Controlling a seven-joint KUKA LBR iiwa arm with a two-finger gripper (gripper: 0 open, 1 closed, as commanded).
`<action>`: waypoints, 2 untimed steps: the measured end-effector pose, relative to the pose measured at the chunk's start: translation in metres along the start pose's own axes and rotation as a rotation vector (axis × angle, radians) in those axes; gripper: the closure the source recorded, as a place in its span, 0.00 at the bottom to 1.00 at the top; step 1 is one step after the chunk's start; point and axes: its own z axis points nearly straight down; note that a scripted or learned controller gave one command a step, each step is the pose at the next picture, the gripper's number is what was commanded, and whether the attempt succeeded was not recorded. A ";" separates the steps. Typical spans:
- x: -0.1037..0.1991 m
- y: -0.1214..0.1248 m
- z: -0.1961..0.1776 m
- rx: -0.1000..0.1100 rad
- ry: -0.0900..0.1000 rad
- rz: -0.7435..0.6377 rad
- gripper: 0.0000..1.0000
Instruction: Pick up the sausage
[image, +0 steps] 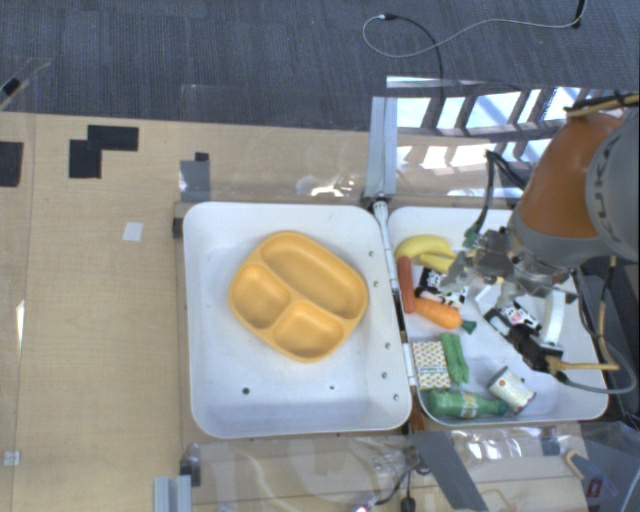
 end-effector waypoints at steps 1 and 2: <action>0.017 0.070 -0.075 -0.003 0.000 0.105 0.00; 0.047 0.075 0.001 0.002 -0.001 0.143 0.00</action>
